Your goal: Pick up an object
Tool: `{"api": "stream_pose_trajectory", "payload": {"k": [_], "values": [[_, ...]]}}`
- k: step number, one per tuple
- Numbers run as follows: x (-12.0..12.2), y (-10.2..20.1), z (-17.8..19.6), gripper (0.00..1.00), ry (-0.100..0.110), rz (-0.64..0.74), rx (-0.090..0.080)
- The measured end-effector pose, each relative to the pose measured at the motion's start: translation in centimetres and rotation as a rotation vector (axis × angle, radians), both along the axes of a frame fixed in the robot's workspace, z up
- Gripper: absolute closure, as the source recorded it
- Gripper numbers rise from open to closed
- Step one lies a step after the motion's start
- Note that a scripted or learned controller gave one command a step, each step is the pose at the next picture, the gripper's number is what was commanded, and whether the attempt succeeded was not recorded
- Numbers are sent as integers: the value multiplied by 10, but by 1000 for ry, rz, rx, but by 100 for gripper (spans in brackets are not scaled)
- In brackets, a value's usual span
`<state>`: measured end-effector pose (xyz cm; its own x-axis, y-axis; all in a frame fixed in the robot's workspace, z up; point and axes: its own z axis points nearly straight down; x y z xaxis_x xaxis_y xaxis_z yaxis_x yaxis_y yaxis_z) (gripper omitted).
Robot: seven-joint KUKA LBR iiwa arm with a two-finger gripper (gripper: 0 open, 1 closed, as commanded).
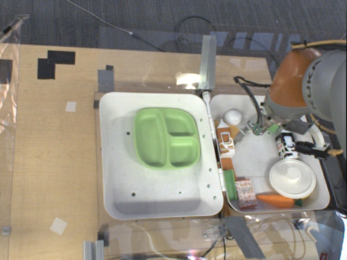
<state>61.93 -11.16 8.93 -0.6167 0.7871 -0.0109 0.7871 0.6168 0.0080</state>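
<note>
Two white bins sit side by side on the bench. A green divided plate (165,137) lies in the left bin (116,161), one long compartment at its 9 o'clock side and two smaller ones toward 3 o'clock. The right bin (255,161) holds a white ball (233,116) near 11 o'clock, a carton (225,141) along the left wall, a green stick (229,184) and red box (245,193) at 7 o'clock, a white bowl (293,177) at 4 o'clock and an orange carrot (276,201) at 5 o'clock. The carrot's long axis runs 9 to 3 o'clock, tip toward 9. The gripper (259,128) hangs at the bin's 12 o'clock; I cannot tell how far open it is, or whether it has hold of anything.
</note>
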Motion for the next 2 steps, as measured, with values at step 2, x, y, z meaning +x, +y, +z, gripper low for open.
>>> {"api": "stream_pose_trajectory", "payload": {"k": [2], "values": [[-48,-64,0,0,2,-270,11]]}}
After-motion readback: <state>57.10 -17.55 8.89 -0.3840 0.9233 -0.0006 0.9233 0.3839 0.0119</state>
